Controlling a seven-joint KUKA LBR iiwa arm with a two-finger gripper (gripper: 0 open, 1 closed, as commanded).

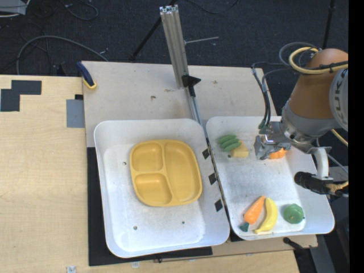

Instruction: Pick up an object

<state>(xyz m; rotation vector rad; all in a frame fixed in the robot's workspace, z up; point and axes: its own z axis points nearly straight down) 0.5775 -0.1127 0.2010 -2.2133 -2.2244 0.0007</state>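
Take the right bin (pixel 318 223) as your landmark. At its near edge lie a carrot (pixel 254 209), a banana (pixel 268 216) touching it, and a green fruit (pixel 293 213) just beside them. Farther back, at the bin's far end, the gripper (pixel 266 150) hangs low over an orange piece (pixel 276 154), which shows right against its fingertips; you cannot tell whether it is gripped or merely beside them. Keep your descent straight and centre on that piece before closing. Left of it sit a yellow block (pixel 241 151) and a green pod (pixel 229 141).
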